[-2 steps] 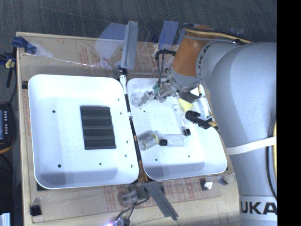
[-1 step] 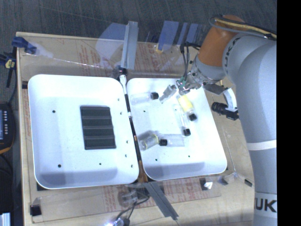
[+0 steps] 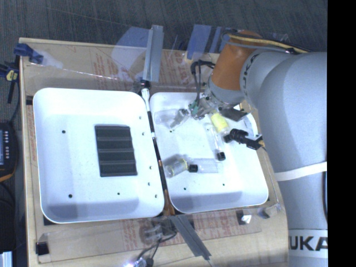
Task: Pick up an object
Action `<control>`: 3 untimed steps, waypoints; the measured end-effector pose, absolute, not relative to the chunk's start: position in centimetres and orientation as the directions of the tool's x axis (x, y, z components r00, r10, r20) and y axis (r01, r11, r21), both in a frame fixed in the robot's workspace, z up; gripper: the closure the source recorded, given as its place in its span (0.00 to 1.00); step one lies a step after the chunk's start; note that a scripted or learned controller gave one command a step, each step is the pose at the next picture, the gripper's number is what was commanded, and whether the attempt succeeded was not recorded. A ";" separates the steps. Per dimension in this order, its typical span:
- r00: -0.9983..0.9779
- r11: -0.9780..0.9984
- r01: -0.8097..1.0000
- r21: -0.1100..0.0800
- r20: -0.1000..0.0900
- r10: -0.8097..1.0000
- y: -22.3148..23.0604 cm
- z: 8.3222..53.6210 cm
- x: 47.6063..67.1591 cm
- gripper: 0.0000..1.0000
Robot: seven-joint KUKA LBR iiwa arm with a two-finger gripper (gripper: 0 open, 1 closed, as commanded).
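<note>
My gripper (image 3: 197, 109) is low over the back of the right bin (image 3: 253, 196), under the orange band of the arm. A crumpled clear plastic piece (image 3: 177, 117) lies just to its left, and a pale yellow item (image 3: 218, 122) just to its right. Nearer the front of that bin lie a small bottle with a black cap (image 3: 179, 167), a flat clear piece (image 3: 206, 165) and a small black cube (image 3: 221, 156). Nothing shows between the gripper and any of these. A black ribbed block (image 3: 115, 150) lies flat in the middle of the left bin (image 3: 50, 107).
The grey arm (image 3: 289, 110) covers the right side of the bench and overhangs the right bin's right wall. A metal divider (image 3: 151, 54) stands behind the seam between the bins. Clear plastic sheets (image 3: 130, 43) lie at the back of the bench.
</note>
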State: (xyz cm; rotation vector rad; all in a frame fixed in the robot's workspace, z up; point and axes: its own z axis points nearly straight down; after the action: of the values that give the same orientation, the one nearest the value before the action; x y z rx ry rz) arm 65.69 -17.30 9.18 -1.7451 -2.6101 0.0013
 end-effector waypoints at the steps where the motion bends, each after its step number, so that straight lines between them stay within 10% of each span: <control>1: -0.431 0.431 0.902 0.001 -0.002 0.902 -21.0 17.5 64.4 0.00; 3: -0.541 0.541 0.841 -0.003 0.002 0.841 -15.1 9.1 65.7 0.00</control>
State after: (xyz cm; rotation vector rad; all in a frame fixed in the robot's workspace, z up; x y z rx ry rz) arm 65.67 -15.14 9.14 -1.5040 -2.7545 0.0021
